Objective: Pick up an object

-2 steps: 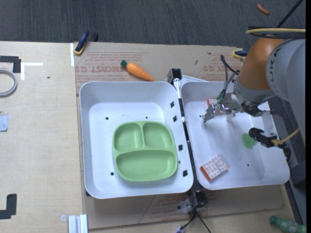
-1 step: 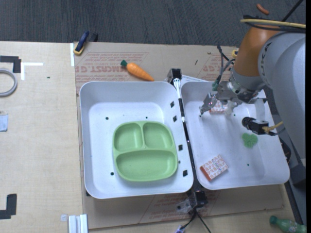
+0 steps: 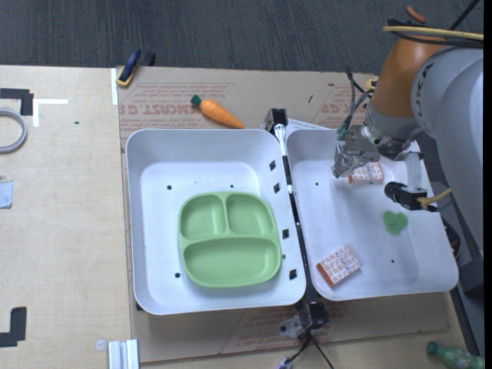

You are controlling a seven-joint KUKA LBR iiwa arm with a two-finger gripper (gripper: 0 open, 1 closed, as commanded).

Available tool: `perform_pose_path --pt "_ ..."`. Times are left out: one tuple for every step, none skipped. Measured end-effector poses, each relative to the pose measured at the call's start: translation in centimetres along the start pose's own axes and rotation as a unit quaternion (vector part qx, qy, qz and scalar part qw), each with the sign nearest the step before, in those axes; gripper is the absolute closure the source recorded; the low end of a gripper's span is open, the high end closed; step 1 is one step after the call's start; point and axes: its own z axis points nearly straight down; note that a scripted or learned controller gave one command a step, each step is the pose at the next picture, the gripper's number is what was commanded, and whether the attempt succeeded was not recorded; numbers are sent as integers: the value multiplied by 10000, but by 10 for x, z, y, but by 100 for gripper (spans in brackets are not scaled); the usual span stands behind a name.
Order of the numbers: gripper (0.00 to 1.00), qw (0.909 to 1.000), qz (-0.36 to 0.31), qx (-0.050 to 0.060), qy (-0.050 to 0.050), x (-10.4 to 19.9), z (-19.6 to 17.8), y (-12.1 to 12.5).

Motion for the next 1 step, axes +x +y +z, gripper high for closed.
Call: perform_pose_path --pt "100 9958 -887 -227 -23 -80 12 -9"
